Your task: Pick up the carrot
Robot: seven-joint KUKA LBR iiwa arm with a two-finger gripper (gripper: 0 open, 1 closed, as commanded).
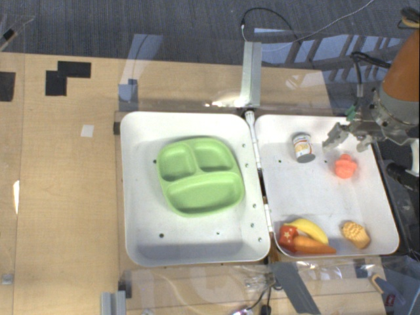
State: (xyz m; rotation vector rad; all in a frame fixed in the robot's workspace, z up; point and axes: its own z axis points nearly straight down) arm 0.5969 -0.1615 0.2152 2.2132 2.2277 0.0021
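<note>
The carrot [314,245] lies untouched at the near edge of the right bin [380,195], pressed against a yellow banana [310,229] just behind it and a red fruit [287,233] at its left end, in the bin's front-left corner. The robot's gripper [348,135] hovers at the far side of the same bin, well apart from the carrot, with its jaws spread open and holding nothing. Directly in front of the gripper sits an orange-pink round toy [346,167], and to its left a small tin can [302,147] lies on the bin floor. A yellow-brown lump, perhaps a corn cob or bread piece [355,233], rests near the front right corner. In the left bin [141,195], a green divided plate [200,175] sits alone. Judged from this scene, the pick has not begun in earnest: the arm [400,84] is over the wrong end of the bin, and it would have to travel toward the front-left corner, descend among the crowded fruit, close on the carrot and lift. The tight cluster looks likely to complicate a clean grasp.
</note>
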